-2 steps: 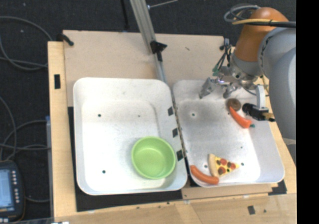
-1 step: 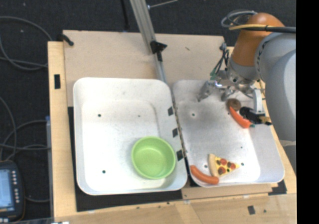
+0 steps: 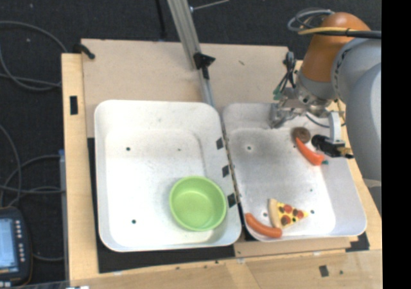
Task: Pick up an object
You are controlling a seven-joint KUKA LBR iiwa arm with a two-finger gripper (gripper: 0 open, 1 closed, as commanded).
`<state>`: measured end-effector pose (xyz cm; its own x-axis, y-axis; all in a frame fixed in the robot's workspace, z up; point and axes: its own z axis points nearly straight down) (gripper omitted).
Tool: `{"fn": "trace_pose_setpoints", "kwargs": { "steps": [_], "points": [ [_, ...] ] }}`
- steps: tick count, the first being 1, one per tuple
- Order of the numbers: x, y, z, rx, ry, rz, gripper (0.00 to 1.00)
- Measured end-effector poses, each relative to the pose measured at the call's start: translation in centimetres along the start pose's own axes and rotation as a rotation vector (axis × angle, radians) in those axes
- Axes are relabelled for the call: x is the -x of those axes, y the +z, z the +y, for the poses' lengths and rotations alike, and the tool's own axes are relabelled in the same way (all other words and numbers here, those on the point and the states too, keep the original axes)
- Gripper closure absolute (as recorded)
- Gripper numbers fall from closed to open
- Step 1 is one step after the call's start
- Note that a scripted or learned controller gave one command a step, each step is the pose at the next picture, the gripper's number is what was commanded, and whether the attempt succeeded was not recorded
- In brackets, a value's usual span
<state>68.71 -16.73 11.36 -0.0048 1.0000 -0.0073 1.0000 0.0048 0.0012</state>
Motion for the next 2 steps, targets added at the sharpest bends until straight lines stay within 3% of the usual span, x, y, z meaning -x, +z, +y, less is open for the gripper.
{"fn": "trace_pose_setpoints", "kwargs": {
  "steps": [2],
  "points": [
    [0.4, -9.1, 0.1, 0.006, 0.002, 0.007, 1.0]
  ]
}}
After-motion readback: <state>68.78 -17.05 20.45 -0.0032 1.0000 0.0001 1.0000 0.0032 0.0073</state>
